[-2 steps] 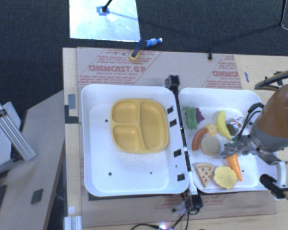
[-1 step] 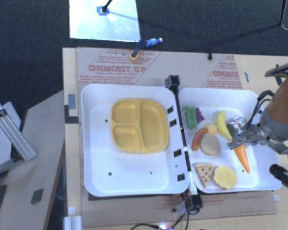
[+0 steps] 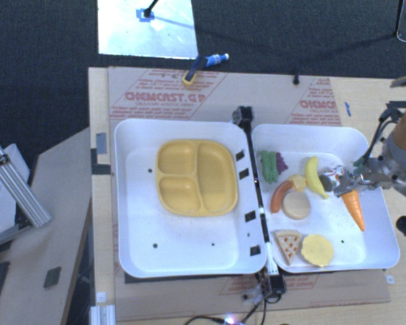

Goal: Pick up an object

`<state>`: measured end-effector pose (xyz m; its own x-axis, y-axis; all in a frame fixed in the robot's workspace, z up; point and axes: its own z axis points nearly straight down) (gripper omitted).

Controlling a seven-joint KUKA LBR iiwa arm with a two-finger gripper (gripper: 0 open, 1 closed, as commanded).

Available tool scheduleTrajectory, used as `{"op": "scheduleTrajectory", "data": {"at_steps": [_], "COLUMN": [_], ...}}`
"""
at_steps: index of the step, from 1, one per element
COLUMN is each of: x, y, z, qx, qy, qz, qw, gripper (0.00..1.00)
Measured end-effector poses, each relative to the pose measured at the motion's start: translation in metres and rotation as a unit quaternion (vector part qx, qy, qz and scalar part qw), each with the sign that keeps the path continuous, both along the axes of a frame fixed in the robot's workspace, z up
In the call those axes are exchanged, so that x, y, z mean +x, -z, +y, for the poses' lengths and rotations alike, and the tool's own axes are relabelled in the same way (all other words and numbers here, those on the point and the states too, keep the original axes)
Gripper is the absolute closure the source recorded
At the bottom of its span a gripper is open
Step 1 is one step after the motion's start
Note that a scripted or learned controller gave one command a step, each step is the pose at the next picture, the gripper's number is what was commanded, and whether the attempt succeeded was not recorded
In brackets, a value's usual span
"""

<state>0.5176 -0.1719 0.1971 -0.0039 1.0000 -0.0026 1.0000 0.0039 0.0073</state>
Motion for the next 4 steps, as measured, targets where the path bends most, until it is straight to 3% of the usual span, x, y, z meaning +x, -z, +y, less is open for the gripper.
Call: {"op": "scheduleTrajectory", "data": {"at_steps": [1, 4], "x": [0.001, 0.046], "y": [-0.029, -0.021], "z": [0.0, 0.155], "qx": [0.0006, 0.0026], "qy": [0.0, -0.004], "qz": [0.001, 0.002], "qw": [1.0, 1.0], "gripper": [1.0, 1.0]}}
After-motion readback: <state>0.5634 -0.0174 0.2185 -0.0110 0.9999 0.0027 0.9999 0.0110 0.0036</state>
